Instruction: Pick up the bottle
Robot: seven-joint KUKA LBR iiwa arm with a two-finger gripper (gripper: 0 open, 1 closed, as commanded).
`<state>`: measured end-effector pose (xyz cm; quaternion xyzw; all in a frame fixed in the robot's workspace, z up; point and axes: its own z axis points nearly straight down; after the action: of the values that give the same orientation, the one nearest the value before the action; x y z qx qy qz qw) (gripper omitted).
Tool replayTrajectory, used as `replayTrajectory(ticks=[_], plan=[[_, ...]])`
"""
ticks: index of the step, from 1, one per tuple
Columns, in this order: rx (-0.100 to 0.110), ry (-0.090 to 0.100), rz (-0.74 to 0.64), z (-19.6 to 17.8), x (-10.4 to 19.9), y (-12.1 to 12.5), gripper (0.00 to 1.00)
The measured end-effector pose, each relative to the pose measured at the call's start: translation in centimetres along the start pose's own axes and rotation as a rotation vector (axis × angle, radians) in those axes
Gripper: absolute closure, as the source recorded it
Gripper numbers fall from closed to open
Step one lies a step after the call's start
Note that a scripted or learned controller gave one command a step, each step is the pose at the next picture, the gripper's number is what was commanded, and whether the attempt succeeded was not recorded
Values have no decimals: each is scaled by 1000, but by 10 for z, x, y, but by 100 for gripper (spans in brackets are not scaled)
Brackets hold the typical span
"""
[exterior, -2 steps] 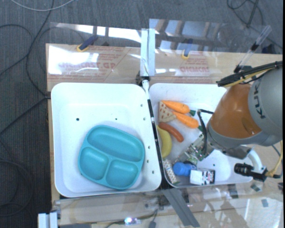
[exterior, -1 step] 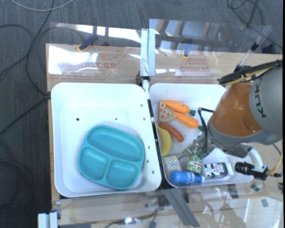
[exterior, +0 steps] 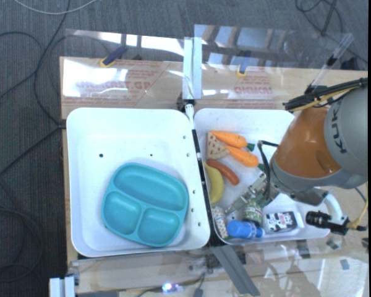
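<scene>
The arm's fingers (exterior: 255,193) hang low in the right bin (exterior: 278,115), but whether they are apart or together I cannot tell; the wrist hides much of them. The bottle (exterior: 242,229), blue and lying on its side, rests just below the fingers, close to the bin's near wall. A green-labelled jar (exterior: 253,212) sits between it and the fingers, and a small black-and-white carton (exterior: 279,221) lies just to their lower right. The likely trouble: the crowding could make the fingers close on the jar instead, or the round bottle could roll off against the wall. On the arm, the letters "KU" (exterior: 342,138) can be read; the carton's print is too small to read
</scene>
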<state>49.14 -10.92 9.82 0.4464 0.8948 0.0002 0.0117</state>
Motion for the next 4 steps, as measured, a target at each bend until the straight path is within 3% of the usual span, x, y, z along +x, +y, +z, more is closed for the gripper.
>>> replayTrajectory(ticks=[3,4], plan=[[-1,-2,-413,7,4,3,0],[-3,-3,-672,6,8,6,0]])
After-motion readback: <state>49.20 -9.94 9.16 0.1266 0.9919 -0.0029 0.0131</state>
